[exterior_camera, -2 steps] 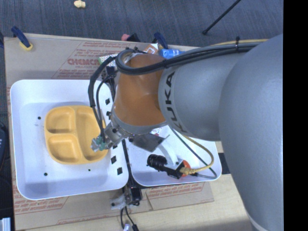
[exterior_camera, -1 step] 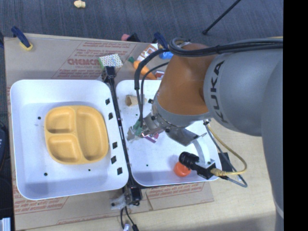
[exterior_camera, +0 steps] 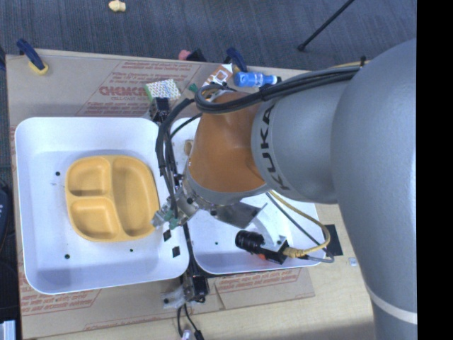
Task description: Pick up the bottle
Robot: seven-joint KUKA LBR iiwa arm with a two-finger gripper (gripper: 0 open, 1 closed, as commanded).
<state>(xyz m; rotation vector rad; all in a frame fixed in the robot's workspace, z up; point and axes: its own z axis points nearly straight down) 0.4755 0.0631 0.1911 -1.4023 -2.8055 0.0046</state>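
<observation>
Evidently the arm (exterior_camera: 283,147) stoops low over the right bin (exterior_camera: 233,264), masking most of it.
From the overhead camera, I cannot pick out the bottle or tell the tool's state; a yellow divided plate (exterior_camera: 111,197) lies flat in the left bin (exterior_camera: 35,190).

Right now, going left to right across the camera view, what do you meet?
Left shallow white bin → yellow three-compartment plastic plate → orange band of the arm → grey KUKA arm body.

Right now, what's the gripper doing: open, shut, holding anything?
Gripper: cannot be told; it sits low at the yellow tray's right edge.
</observation>
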